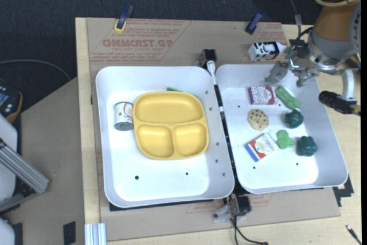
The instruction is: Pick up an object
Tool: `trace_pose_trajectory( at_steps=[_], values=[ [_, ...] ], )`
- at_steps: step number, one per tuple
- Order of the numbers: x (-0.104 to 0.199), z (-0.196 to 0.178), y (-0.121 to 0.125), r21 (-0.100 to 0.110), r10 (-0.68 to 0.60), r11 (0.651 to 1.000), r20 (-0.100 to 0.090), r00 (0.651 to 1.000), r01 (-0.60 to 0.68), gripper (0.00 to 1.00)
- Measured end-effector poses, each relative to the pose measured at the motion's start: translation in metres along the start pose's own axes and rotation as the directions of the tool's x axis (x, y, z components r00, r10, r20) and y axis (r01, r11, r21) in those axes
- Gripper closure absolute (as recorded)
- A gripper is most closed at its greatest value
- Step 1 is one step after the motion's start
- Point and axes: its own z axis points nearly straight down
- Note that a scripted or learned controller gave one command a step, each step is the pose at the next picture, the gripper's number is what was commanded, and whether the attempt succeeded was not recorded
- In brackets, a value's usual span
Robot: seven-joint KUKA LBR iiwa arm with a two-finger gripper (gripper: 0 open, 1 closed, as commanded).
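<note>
My gripper hangs over the far edge of the right bin, its fingers spread open with nothing between them. Just below it lies a long green pickle, tilted, next to a red packet. Nearer the front are a round cookie, a dark green broccoli piece, a light green piece, a dark green pepper and a small red, white and blue box.
The left bin holds a yellow divided plate with a small can at its left side. A black and white toy sits on the board behind the right bin. The grey and orange arm comes in from the upper right.
</note>
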Motion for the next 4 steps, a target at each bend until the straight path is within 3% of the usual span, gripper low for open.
trace_pose_trajectory(
  at_steps=[1, 2, 3, 4],
  values=[
    [-0.005, 0.052, -0.01, 0.0, 0.001, 1.0, 0.0, 1.0, -0.001, 0.0],
    [-0.004, 0.072, -0.007, -0.008, 0.0, 1.0, -0.001, 1.0, 0.0, 0.0],
    [-0.004, 0.058, -0.004, -0.02, -0.001, 1.0, 0.002, 1.0, 0.001, 1.0],
    [0.006, 0.005, -0.002, -0.014, -0.002, 1.0, 0.004, 1.0, 0.002, 1.0]
  ],
)
